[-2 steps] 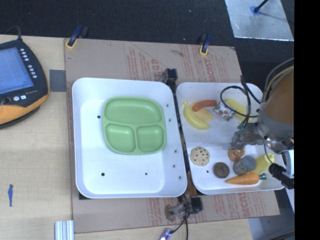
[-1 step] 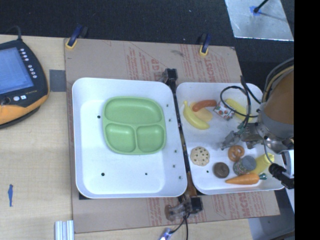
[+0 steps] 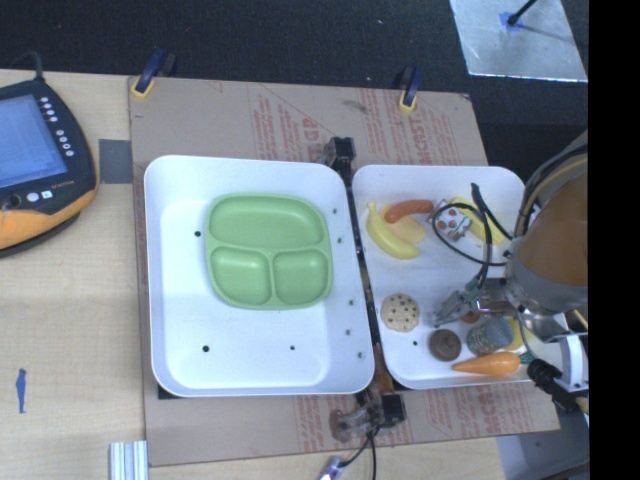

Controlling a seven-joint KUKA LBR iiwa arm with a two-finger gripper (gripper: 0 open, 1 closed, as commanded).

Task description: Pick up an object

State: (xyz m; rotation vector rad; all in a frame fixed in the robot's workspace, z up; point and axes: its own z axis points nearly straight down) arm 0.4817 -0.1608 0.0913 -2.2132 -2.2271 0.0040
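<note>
The right bin [image 3: 500,182] holds a yellow banana [image 3: 392,238], a red-orange sausage [image 3: 408,209], a small white and red toy [image 3: 452,225], a speckled cookie [image 3: 401,312], a brown disc [image 3: 445,345], a grey round piece [image 3: 488,337] and an orange carrot [image 3: 487,365]. My gripper [image 3: 458,308] hangs low over the bin's right half, just right of the cookie and above the brown disc. I see nothing clearly held in it. The arm's body covers the bin's right edge.
In the left bin [image 3: 170,298] lies a green divided plate [image 3: 268,249]. A teach pendant [image 3: 35,163] rests on the bench at far left. Black cables [image 3: 483,230] loop over the right bin. Clamps [image 3: 408,86] pin the cardboard at the back.
</note>
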